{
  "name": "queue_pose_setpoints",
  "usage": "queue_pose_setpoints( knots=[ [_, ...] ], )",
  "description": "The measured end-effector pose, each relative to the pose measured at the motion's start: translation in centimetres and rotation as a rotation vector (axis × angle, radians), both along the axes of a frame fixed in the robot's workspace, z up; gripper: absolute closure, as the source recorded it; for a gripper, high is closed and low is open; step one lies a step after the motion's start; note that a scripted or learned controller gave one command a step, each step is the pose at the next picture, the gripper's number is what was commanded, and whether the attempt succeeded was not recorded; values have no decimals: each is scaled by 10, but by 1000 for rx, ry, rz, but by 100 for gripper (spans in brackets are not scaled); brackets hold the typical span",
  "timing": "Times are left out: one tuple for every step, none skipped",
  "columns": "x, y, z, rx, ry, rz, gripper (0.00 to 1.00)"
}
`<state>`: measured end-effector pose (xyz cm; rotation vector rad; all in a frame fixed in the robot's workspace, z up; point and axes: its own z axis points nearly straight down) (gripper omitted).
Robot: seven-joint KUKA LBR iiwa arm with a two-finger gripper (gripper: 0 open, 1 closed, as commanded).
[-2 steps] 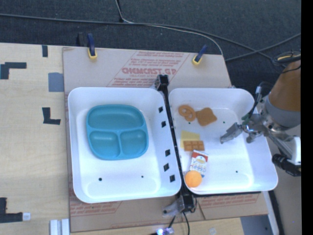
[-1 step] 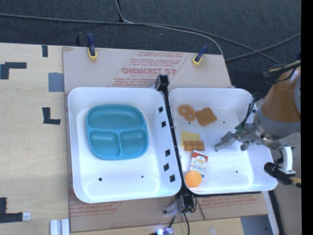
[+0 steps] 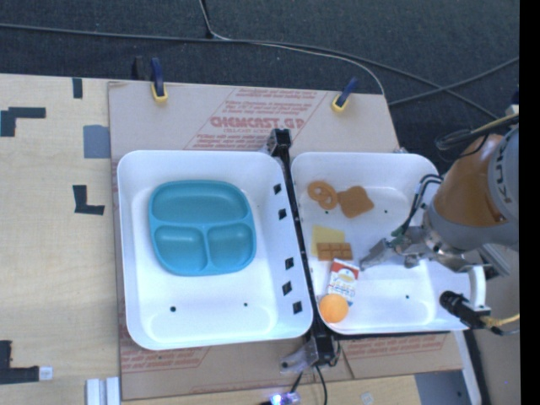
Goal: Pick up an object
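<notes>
Camera view: two white bins were seen side by side on a cardboard sheet [image 3: 253, 116]. In the left bin [image 3: 135, 251] a blue divided plate [image 3: 202, 228] was lying flat. In the right bin [image 3: 405, 310] five small items were noted: a pretzel [image 3: 321, 194] touching a brown toast-like piece [image 3: 355, 201], a yellow waffle block [image 3: 332, 243] below them, a red-and-white packet [image 3: 342, 278], and an orange ball [image 3: 335, 309] just beside the packet. The arm [image 3: 472, 201] was reaching in from the right. The gripper [image 3: 371, 257] was seen low over the right bin, near the packet, its fingers slightly apart, with nothing between them.
</notes>
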<state>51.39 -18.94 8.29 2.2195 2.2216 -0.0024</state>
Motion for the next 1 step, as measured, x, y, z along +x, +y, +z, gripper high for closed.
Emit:
queue_pose_setpoints(
  knots=[
    [1,-1,14,-3,-4,-1,100]
  ],
)
